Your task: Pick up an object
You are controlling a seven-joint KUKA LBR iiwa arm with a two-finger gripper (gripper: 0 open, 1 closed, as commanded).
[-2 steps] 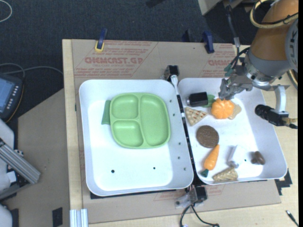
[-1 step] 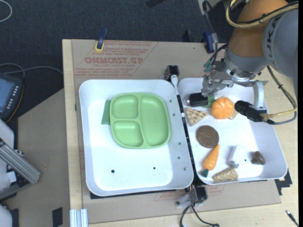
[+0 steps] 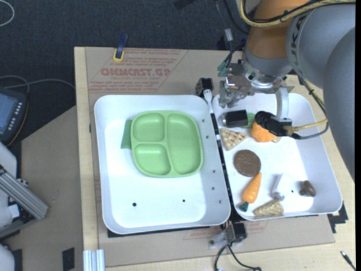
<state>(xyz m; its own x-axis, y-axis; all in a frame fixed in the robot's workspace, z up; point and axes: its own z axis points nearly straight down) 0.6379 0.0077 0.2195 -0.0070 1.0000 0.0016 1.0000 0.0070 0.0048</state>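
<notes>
- Your end effector (image 3: 230, 96) hangs over the right-hand shallow white bin (image 3: 321, 168), at about 11 o'clock within it and close to the wall it shares with the left-hand shallow white bin (image 3: 113, 168).
- The view does not let you tell how far open the end effector is, or whether it has hold of anything.
- The things you could pick all lie in the right-hand bin.
- A black rectangular block (image 3: 236, 118) lies just at 6 o'clock of the end effector.
- A tan triangular wedge with a pizza-slice pattern (image 3: 232, 138) sits at 6 o'clock of that block, just beside the shared wall.
- An orange rounded lump (image 3: 258, 133) lies at 3 o'clock of the wedge.
- A brown round disc (image 3: 247, 162) rests near the middle of the bin, at 5 o'clock of the wedge.
- An orange carrot-shaped piece (image 3: 252, 188) lies slanted at 6 o'clock of the disc.
- A small white and grey piece (image 3: 276, 186) sits at 3 o'clock of the carrot-shaped piece.
- A small dark brown lump (image 3: 307, 189) lies near the bin's 4 o'clock rim.
- A pale beige crusty wedge (image 3: 268, 209) lies against the 6 o'clock wall.
- In the left-hand bin, a light green plastic plate with three compartments (image 3: 167, 144) lies flat, towards 12 o'clock.
- Both bins rest on the bench (image 3: 141, 66), whose brown sheet shows red lettering at 12 o'clock.
</notes>
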